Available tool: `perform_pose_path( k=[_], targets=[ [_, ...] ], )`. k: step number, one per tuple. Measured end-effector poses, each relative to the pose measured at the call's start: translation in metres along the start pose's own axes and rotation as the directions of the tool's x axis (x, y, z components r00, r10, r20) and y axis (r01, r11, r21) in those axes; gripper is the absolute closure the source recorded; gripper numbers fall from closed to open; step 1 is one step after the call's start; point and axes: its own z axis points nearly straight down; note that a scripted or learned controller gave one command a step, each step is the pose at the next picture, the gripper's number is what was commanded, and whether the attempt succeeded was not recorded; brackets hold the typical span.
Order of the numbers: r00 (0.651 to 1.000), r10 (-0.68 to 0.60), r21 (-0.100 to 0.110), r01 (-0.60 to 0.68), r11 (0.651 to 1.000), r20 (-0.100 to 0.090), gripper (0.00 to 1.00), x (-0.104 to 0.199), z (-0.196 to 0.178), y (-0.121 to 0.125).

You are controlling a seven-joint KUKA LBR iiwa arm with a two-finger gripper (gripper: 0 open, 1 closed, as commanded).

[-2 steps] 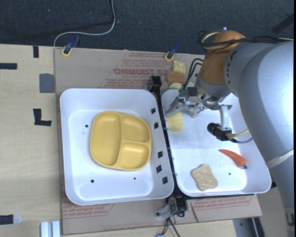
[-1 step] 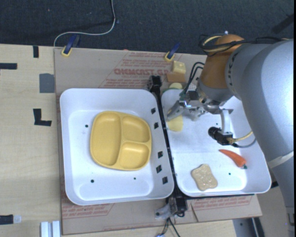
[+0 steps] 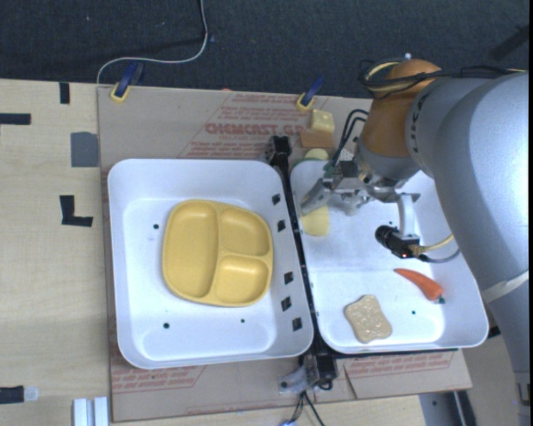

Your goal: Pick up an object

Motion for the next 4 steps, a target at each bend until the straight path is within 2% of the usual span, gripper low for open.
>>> perform_pose_path(
  k=[1,2,3,4],
  targets=[
    [1.000,0.000,0.000,0.000,1.000,-0.001,0.00,-0.005,0.000,0.002],
    [1.000,0.001,0.000,-0.001,1.000,0.001,0.00,-0.003,0.000,-0.009],
    [1.000,-0.001,0.002,0.001,1.000,0.001,0.00,0.002,0.000,0.011],
    [1.000,0.000,0.001,0.000,1.000,0.001,0.00,-0.002,0.000,0.010]
  ],
)
